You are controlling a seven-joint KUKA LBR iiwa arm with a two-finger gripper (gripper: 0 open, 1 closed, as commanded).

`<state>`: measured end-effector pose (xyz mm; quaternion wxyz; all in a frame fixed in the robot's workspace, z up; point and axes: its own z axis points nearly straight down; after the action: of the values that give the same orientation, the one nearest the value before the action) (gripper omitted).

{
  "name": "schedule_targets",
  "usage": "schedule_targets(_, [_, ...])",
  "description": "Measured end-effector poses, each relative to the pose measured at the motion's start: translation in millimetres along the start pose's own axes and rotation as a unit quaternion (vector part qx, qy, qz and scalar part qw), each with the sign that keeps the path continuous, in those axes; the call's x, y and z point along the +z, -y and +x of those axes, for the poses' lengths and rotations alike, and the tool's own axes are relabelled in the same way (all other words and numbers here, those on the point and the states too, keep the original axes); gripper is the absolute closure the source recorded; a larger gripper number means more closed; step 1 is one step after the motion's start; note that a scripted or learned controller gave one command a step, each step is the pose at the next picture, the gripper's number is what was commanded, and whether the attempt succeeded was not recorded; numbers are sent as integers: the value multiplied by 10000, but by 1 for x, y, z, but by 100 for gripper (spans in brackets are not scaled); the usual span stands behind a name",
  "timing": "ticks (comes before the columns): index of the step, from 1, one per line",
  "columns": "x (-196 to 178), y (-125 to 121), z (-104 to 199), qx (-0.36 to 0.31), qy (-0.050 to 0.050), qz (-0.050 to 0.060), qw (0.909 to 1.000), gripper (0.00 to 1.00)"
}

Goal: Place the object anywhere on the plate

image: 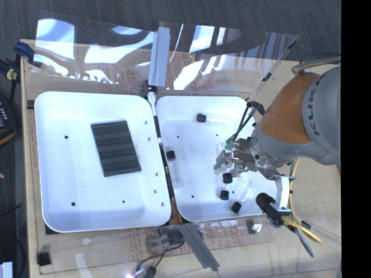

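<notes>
A dark grey ribbed rectangular plate [116, 148] lies slightly tilted in the left shallow white bin [52, 201], a little above and left of that bin's middle, flat on the white floor. The right shallow white bin [185, 112] sits just beside it at the centre of the frame, the two rims touching along a vertical seam. Several small black objects are scattered in the right bin: one small black cube-like piece [200, 118] near its upper middle, one small black piece [170, 154] close to its left wall, and a cluster of three small black pieces [226, 189] toward the lower right, near the arm's end. None of these lies on the plate; all are well apart from it, in the other bin. The grey arm with its orange band [290, 112] comes in from the right of the frame, and its metallic gripper [231, 162] hangs over the right part of the right bin, just above the black cluster. I cannot tell how the gripper stands, nor whether anything is caught in it, since the metal parts blur together there. A clear plastic shield [174, 51] stands along the upper edge of the wooden worktop [104, 245], catching bright reflections
</notes>
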<state>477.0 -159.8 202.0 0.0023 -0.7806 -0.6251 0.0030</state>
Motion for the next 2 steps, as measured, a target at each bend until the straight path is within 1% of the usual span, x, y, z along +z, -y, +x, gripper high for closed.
schedule_targets(1, [54, -32, 62, 10, -7, 33, 10000, 100])
schedule_targets(2, [14, 34, 148, -802, -6, 17, 9968, 100])
